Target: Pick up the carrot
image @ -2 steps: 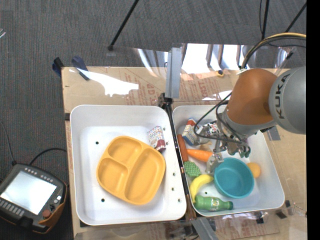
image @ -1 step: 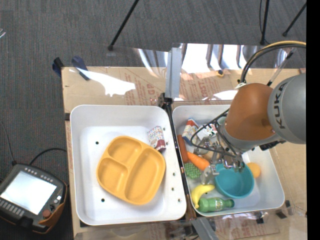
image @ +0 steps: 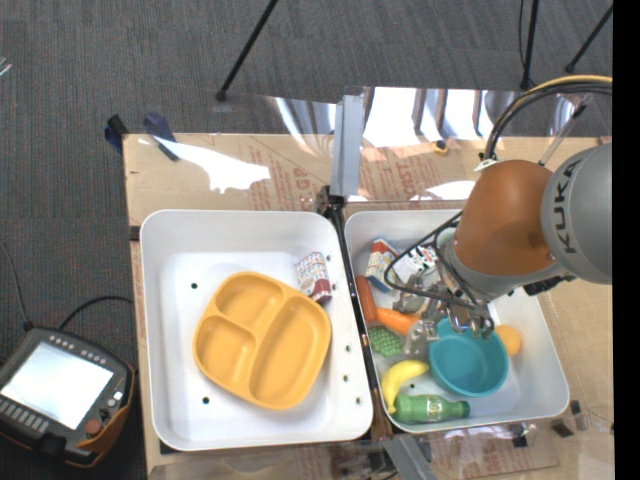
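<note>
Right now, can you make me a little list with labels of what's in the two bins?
left bin: yellow divided plate, small can beside it
right bin: carrot, teal bowl, banana, green bottle
carrot: lying left of the bowl, apart from the banana
gripper: low over the right bin, just right of the carrot
arm: reaches in from the right

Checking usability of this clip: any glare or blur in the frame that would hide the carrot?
Camera view: strong glare washes the bench behind the bins; the right bin is evenly lit, soft shadows; the carrot reads sharp enough, its right end hidden beneath the pincer.
</note>
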Tool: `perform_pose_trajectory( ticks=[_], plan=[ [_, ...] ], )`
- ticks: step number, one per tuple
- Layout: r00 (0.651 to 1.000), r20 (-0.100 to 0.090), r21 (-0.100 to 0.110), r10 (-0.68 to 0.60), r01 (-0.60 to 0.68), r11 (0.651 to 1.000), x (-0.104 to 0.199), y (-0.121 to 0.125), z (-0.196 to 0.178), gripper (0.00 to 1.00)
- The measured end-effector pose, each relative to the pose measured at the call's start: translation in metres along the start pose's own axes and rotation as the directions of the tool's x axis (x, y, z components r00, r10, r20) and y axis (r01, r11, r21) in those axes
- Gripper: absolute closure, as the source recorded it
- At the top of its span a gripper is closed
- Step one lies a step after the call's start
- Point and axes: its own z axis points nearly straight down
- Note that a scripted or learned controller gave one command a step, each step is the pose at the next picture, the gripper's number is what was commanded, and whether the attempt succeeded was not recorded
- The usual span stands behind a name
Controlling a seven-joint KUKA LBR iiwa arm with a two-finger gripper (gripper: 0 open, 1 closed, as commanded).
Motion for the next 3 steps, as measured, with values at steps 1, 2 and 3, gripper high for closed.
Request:
perform_pose_trajectory(
  ticks=[1, 2, 3],
  plan=[
    [1.000, -0.001, -0.002, -0.002, 0.002, 1.000, 0.000, 0.002, 0.001, 0.00],
    [0.998, -0.004, -0.004, 0.065, -0.065, 0.998, 0.015, 0.005, 0.011, 0.00],
    [0.971, -0.006, -0.003, 0.240, -0.240, 0.971, 0.042, 0.005, 0.011, 0.00]
  ],
)
